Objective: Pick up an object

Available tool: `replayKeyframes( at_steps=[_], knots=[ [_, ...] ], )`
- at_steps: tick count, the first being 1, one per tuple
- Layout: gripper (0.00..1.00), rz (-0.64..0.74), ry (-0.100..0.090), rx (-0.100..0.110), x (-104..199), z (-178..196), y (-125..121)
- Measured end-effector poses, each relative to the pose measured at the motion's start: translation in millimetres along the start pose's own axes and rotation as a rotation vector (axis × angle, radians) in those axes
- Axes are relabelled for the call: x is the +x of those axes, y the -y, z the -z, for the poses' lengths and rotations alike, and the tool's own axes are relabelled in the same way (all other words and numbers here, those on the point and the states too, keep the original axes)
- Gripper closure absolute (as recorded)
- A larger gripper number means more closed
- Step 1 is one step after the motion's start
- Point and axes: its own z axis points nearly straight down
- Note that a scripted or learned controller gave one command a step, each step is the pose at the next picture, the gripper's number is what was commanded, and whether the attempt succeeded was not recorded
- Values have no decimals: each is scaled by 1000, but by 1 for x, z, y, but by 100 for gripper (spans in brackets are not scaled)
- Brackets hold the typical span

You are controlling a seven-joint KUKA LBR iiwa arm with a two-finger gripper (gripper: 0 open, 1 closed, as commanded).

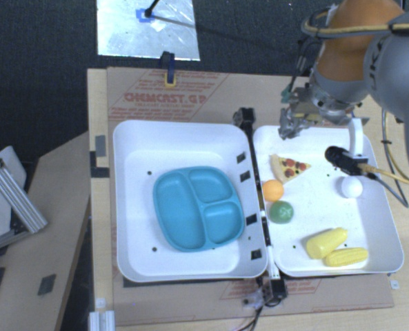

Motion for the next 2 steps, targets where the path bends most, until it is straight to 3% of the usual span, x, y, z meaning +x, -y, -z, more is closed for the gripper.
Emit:
replayKeyframes(
  at_steps=[2],
  knots=[
    [100,-1,0,3,97,-20,23]
  ],
)
